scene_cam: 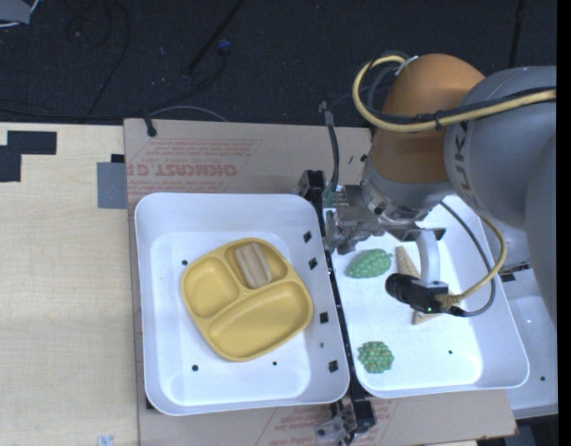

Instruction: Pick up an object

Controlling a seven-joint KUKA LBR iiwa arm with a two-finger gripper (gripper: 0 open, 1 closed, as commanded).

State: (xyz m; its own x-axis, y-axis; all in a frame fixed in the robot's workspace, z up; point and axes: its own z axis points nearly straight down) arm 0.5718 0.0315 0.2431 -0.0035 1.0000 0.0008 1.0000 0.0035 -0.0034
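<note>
My gripper (348,238) hangs low over the far left part of the right bin (489,360), close to the divider between the bins. Just right of and below it lies a flat green leafy item (369,264), very near the gripper; whether they touch I cannot tell. A tan cone-shaped item (407,259) lies beside the leafy one, partly covered by a black cable fitting (415,292). A round green bumpy item (375,356) rests near the bin's front. Nothing shows as held.
The left bin (164,360) holds a yellow divided plate (253,319) with a tan roll (254,265) in its upper compartment. The bulky grey arm with its orange band (424,110) and a yellow cable (485,272) overhang the right bin's far half.
</note>
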